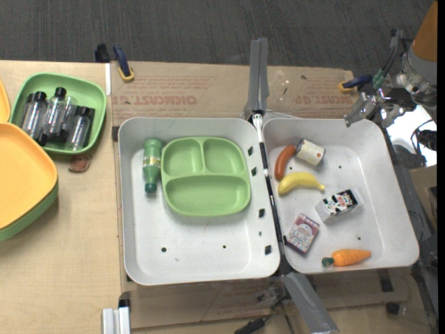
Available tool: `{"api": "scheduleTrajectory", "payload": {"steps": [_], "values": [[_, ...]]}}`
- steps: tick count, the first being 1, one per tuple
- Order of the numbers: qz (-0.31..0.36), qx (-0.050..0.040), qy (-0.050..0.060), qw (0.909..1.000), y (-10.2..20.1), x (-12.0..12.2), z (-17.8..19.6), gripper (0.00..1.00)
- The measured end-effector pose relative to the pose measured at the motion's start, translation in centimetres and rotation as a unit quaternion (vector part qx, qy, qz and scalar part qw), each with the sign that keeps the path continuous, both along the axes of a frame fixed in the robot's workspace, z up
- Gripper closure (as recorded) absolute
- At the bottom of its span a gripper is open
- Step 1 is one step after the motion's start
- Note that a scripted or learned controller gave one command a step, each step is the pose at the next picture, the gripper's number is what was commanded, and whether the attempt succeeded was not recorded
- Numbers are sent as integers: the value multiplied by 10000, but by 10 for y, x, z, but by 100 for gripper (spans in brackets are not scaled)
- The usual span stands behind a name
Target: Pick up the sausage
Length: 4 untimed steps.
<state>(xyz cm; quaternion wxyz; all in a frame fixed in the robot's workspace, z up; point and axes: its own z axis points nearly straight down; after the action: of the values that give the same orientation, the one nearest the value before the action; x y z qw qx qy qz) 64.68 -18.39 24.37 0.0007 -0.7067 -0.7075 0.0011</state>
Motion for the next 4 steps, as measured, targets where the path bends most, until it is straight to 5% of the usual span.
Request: {"api": "scheduleTrajectory", "payload": {"steps": [1,2,3,4], "values": [[15,-7,3,10000,0,0,9,100],[-2111,-6,0,9775,-38,-10,-111,100],[-3849,-10,10,9229,9,-6,-153,100],[-5940,-14,0,8045,-18,1,-146,100]]}}
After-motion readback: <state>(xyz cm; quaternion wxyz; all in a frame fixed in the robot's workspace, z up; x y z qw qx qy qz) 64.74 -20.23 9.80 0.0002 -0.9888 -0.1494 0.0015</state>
